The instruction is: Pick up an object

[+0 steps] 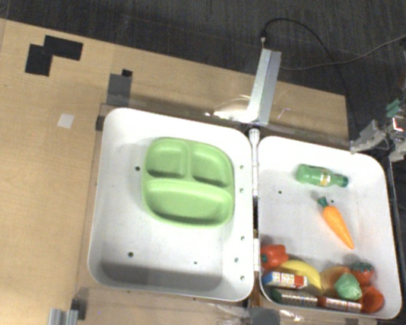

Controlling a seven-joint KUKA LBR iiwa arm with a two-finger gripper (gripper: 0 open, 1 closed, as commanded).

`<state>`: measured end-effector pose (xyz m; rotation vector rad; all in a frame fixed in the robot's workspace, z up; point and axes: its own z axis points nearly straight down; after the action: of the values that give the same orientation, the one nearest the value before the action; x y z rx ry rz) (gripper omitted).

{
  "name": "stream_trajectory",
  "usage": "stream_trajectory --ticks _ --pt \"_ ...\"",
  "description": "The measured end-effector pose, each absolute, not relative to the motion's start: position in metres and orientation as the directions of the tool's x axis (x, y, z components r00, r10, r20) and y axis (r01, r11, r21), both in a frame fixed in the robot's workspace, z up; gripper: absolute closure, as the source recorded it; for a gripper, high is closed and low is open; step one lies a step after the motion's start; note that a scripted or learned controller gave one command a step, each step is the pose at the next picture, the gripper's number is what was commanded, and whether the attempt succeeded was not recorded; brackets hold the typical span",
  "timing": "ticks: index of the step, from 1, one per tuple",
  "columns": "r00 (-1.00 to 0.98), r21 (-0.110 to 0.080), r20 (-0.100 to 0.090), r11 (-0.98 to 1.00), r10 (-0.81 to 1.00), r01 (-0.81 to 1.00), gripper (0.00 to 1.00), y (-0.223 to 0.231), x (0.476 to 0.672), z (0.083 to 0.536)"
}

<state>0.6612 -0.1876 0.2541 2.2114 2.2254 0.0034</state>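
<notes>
At the frame's upper right, the gripper (385, 142) hangs with fingers apart and nothing between them above the right bin (385, 227), seemingly poised to descend on the nearby green bottle (321, 177) or carrot (336, 224).

The right bin (385, 227) lies open around the bottle (321, 177) and carrot (336, 223), which sit well apart, while the toy heap (318, 279) crowds its near wall and the green tray (188, 180) takes the left bin's (115, 205) middle.
</notes>
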Motion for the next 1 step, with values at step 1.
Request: stream_trajectory --ticks 1 --pt "-0.013 0.004 -0.002 0.013 1.000 1.000 0.00 -0.2048 0.6702 0.2177"
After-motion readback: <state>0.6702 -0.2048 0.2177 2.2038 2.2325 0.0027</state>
